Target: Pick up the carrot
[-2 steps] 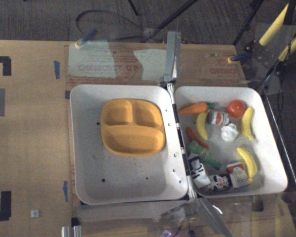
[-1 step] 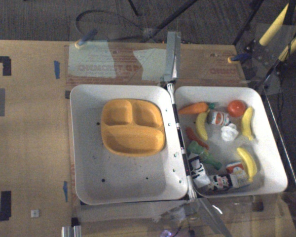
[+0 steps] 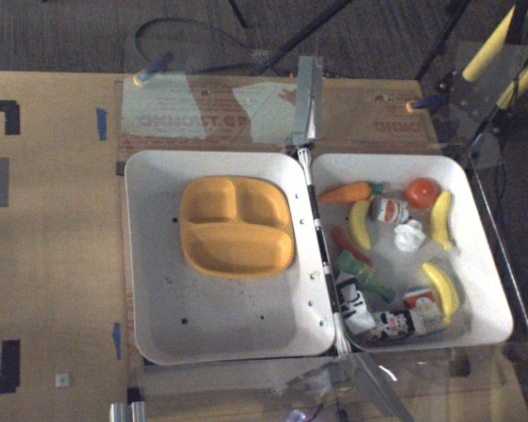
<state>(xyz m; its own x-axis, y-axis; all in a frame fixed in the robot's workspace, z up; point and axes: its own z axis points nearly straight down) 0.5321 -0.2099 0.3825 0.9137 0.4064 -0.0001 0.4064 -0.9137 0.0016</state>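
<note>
Look to the right-hand shallow white plastic bin (image 3: 488,262): the tapered orange carrot with a green stub end (image 3: 345,192) lies on its side near that bin's far left corner, its thick end toward the divider and its green tip pointing right. It looks smooth and matt, like a toy.

Just beside its green tip you have a small round jar with a white and red label (image 3: 388,210), and a curved yellow plastic banana (image 3: 360,223) lies just below the carrot, close enough that the two seem to touch or nearly so. A glossy red round tomato (image 3: 421,192) sits further right, with a second yellow banana (image 3: 441,219) next to it and a crumpled white lump (image 3: 410,235) between the bananas. Nearer you in the same bin are a slim red pepper-like piece (image 3: 348,244), a dark green item (image 3: 370,277), a third banana (image 3: 442,289) and a printed carton lying flat (image 3: 396,322).

The left white bin (image 3: 150,262) bears an orange moulded plastic tray with three compartments and rounded corners (image 3: 237,226), well apart from the carrot. Both bins rest on a brown cardboard-covered bench (image 3: 53,236) marked with blue tape.

You cannot tell the state of the jaws.
</note>
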